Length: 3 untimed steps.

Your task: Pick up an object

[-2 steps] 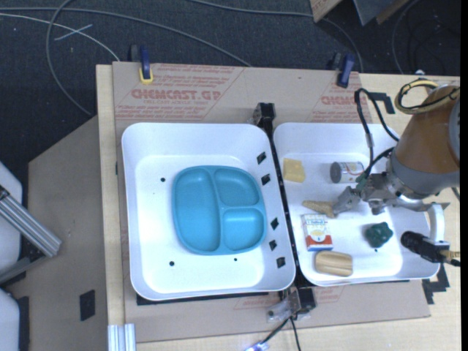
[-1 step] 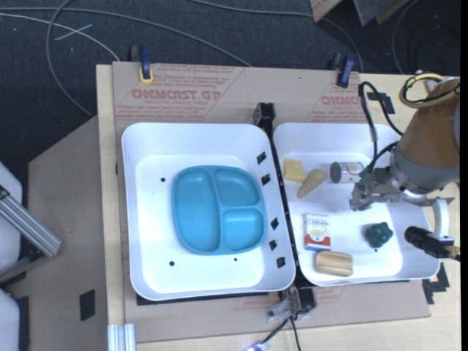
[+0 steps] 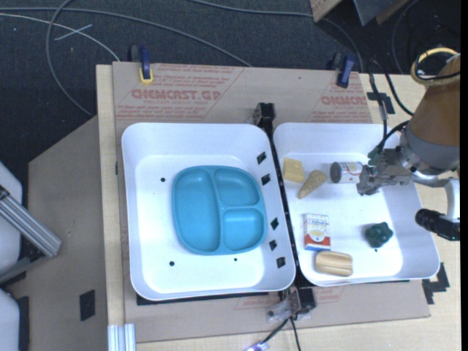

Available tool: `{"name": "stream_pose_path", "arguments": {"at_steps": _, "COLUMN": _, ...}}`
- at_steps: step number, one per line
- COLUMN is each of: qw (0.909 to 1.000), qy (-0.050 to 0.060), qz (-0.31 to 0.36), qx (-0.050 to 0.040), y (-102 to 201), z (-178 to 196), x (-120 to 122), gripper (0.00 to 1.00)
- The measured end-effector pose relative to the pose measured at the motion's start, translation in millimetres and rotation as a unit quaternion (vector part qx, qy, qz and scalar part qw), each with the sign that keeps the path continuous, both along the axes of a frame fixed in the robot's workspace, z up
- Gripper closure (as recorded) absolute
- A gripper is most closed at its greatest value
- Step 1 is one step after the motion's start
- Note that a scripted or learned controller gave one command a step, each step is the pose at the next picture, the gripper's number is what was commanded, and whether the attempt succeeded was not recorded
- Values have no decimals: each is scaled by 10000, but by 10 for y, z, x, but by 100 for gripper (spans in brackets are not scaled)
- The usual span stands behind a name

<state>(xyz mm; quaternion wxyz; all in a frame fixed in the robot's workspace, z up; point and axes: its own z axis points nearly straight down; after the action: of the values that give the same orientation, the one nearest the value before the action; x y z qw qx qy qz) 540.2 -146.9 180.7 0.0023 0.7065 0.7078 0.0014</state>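
Hand (image 3: 368,181) beside sideways bottle (image 3: 346,172), cap leftward

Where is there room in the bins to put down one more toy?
Left bin: white floor all around the blue plate. Right bin: a bare patch between the small box and the green toy. Crowded along its top row, by the pincer.

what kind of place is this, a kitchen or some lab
Most likely a robotics lab bench, not a kitchen. Two white bins are clamped to a board, cables trail across dark carpet, and the gripper reaches over toy food such as a bread roll and a cheese wedge.
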Motion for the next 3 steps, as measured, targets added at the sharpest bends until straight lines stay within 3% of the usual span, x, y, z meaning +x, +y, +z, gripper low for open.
{"name": "stream_pose_path", "arguments": {"at_steps": 1, "qw": 10000, "qy": 1, "qz": -4, "qx": 1, "y": 0, "z": 471, "x": 12, "gripper": 100}}
{"name": "stream_pose_path", "arguments": {"at_steps": 3, "qw": 10000, "qy": 34, "qz": 4, "qx": 16, "y": 999, "z": 369, "x": 44, "gripper": 100}}
